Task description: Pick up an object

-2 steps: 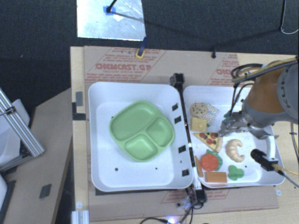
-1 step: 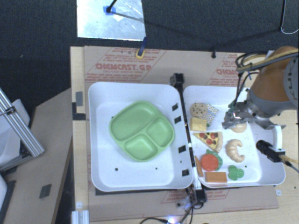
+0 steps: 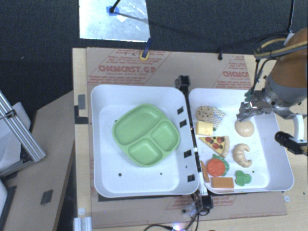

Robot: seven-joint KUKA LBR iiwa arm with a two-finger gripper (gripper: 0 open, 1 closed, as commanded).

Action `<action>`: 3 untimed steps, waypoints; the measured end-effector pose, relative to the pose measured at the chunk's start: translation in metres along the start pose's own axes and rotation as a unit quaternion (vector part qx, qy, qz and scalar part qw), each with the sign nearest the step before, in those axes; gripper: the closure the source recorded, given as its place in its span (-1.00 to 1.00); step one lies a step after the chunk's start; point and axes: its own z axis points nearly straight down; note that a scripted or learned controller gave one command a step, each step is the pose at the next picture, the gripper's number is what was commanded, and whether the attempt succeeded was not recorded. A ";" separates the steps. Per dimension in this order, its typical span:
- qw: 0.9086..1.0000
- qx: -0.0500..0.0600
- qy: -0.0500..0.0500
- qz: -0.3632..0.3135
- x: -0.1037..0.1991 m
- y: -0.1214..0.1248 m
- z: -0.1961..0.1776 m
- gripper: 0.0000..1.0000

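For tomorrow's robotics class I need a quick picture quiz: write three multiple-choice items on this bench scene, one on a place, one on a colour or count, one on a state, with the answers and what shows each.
1. Where does the green plate lie?
A. in the left bin
B. in the right bin
C. on the floor

2. What colour is the toy broccoli?
A. blue
B. green
C. white

3. How does the pizza slice lie in the right bin?
A. flat on the bin floor
B. standing on its edge
C. hanging over the bin's rim

Answers:
1 A, the plate sits in the middle of the left bin.
2 B, it is green, beside the orange block.
3 A, its topping side faces up, between the cheese and the tomato.
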 end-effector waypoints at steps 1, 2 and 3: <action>1.000 0.002 0.001 0.000 0.000 0.001 -0.012 1.00; 1.000 0.005 0.002 -0.002 0.047 -0.024 -0.002 1.00; 1.000 0.005 0.002 -0.001 0.085 -0.045 -0.003 1.00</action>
